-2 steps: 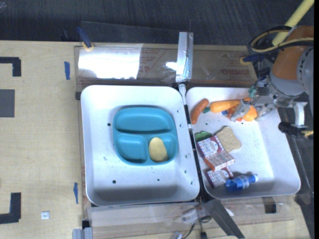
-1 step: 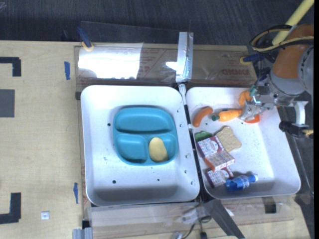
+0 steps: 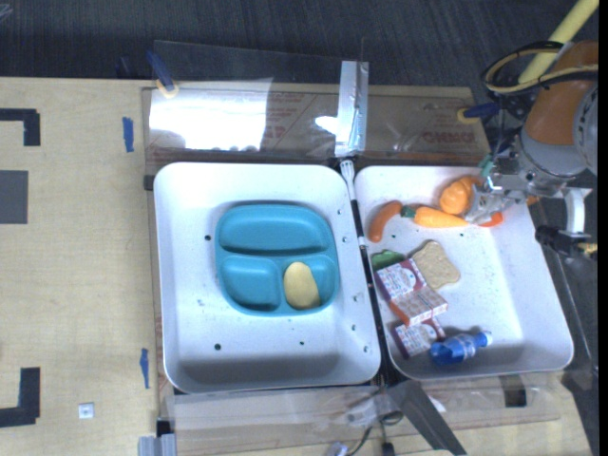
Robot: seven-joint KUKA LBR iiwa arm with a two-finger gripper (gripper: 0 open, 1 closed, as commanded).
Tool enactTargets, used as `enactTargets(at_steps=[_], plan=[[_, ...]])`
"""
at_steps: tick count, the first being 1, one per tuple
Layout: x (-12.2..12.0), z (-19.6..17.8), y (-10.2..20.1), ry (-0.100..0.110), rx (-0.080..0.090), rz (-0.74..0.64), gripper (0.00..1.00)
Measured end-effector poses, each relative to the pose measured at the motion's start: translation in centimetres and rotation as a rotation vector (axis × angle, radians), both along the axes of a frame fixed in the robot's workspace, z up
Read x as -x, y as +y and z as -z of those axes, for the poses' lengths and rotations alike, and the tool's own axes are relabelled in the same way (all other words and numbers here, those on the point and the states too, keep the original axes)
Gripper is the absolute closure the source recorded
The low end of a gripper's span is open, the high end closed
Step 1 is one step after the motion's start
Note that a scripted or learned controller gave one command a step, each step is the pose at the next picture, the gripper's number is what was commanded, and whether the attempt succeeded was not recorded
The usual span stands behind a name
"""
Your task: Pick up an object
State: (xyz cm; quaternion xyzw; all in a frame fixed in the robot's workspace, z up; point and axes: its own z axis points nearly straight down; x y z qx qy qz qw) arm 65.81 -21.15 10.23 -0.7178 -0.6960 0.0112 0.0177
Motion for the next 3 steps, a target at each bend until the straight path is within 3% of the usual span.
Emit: enactTargets(at_steps=[1,2,3], plan=[[-0.11,1.75,-0.01,-0.011,-0.008,-0.011,1.0],[-0.51,1.77,-0.03,0.0,-0.015,0.094,1.0],[-0.58,1.83,0.1,-0.002,-0.017,0.094,0.0]])
